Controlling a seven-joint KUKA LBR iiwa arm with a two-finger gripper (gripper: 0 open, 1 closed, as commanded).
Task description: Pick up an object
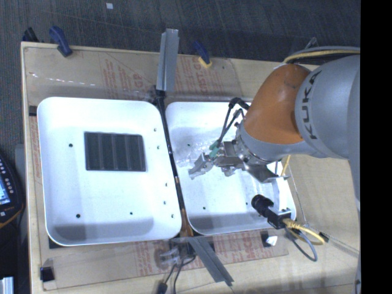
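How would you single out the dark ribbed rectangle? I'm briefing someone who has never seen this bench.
Start at the left white bin, the one away from the arm. The dark ribbed rectangle lies flat on its floor, toward the far side. It is the single dark ridged slab there.

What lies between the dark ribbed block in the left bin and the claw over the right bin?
In the camera view, between the dark ribbed block and the claw lie bare white bin floor and the black divider where both bins meet.

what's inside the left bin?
The left bin holds one dark ribbed rectangular block, lying flat near its middle, plus bare white floor with small holes. Whatever lies beneath the block is covered.
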